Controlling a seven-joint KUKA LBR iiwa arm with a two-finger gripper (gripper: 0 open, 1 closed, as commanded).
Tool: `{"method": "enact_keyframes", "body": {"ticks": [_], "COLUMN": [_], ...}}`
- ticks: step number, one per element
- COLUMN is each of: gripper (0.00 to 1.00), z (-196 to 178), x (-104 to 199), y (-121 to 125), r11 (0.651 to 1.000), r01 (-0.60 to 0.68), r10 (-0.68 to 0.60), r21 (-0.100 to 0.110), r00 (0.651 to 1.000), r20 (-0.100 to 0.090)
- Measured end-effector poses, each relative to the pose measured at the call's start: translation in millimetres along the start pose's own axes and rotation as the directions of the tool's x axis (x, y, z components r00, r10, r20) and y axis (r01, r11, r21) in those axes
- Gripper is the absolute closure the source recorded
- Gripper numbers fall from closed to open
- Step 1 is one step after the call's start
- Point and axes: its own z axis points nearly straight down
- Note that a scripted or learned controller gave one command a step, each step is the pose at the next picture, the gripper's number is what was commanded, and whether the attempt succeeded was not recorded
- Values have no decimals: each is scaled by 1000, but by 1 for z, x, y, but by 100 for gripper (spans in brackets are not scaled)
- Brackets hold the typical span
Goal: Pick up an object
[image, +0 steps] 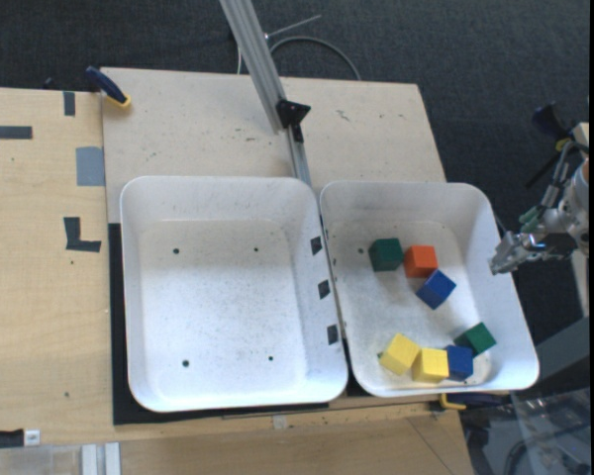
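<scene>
Your gripper point(515, 250) sat outside the right bin's point(495, 228) far wall, beside the rim and over no block; whether it was wide or narrow could not be told. All blocks lay in that bin. A green block point(384, 254), an orange block point(421, 259) and a blue block point(436, 289) clustered mid-bin with gaps between, likely the easier picks. Two yellow blocks point(416, 357) crowded the near corner with another blue and green. The left bin point(139, 216) played no part.
</scene>
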Motion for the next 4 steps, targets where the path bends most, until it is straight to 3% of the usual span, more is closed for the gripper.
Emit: {"method": "enact_keyframes", "body": {"ticks": [2,4], "gripper": [100,100], "z": [-7,25], "x": [93,192], "y": [42,88], "r11": [1000,1000], "r01": [4,5], "r10": [-4,-5], "r21": [4,6], "r00": [1000,1000], "r20": [-3,-2]}}
